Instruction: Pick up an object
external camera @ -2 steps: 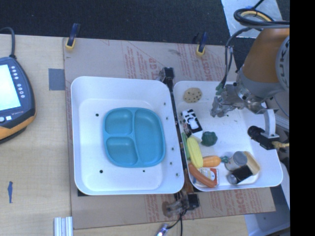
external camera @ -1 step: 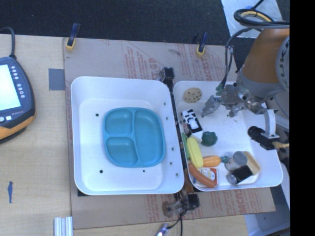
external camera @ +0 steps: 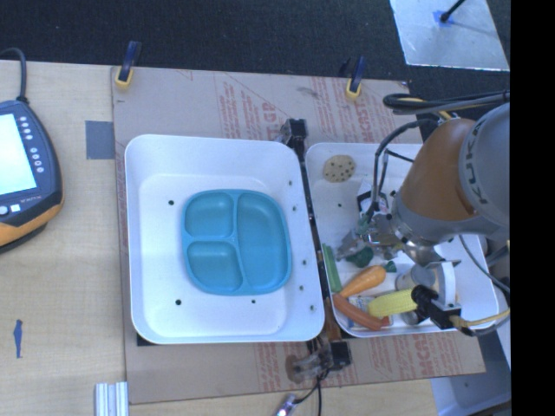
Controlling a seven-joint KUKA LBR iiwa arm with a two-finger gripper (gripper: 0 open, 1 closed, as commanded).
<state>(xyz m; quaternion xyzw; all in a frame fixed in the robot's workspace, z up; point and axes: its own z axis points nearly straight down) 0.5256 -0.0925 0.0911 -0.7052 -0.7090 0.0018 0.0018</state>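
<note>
The right bin (external camera: pixel 323 165) holds several toy foods: a round cookie (external camera: pixel 339 168) at the back, an orange carrot (external camera: pixel 362 280), a yellow corn cob (external camera: pixel 392 302), a reddish sausage (external camera: pixel 362 319) near the front edge, and a thin green piece (external camera: pixel 330 269) along the left wall. My gripper (external camera: pixel 371 237) is down in the middle of this bin, just above the carrot and beside a small dark green item (external camera: pixel 362 255). The orange band and wrist cover much of what lies under it.
The left bin (external camera: pixel 147 232) holds a blue three-compartment plate (external camera: pixel 236 241). A teach pendant (external camera: pixel 22 172) lies on the bench at the far left. Clamps (external camera: pixel 127 64) hold the cardboard's back edge. Cables loop over the right bin's back corner (external camera: pixel 408 133).
</note>
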